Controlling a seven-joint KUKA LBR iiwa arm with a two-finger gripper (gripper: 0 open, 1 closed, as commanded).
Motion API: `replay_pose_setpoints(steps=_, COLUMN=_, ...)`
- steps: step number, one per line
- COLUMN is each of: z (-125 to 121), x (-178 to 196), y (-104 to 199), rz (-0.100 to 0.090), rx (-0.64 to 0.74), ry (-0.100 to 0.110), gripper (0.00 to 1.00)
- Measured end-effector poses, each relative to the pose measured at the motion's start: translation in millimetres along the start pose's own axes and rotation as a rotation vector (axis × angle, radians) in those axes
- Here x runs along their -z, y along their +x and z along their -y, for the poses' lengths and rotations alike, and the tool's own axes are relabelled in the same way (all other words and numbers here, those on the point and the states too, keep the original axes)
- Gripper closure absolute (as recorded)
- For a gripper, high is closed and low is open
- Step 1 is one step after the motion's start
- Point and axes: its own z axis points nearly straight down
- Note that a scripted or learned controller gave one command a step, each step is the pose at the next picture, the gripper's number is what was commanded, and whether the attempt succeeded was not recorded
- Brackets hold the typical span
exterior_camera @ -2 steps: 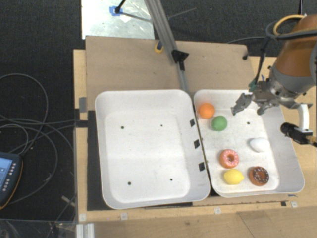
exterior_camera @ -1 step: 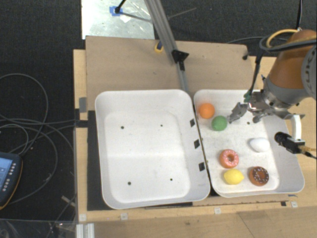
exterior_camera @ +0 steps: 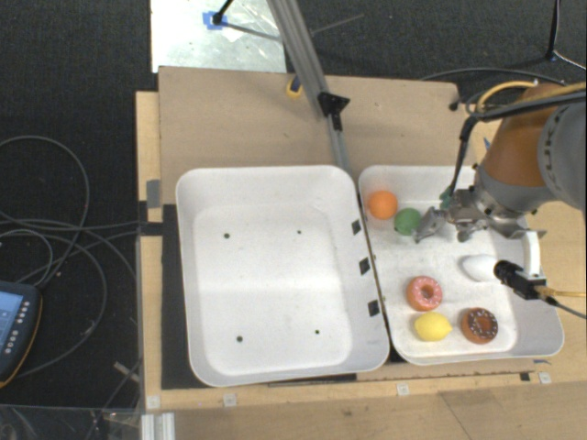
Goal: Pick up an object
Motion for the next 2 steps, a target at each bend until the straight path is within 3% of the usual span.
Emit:
replay_pose_setpoints(steps=1, z=-1, x=14, y=0, rz=0.001, rx=-0.001, ry=-0.007, gripper=1.0)
replay_pose_setpoints(steps=2, z=-5, x=78, y=4, rz=0.002, rx=0.005, ry=-0.013, gripper=1.0)
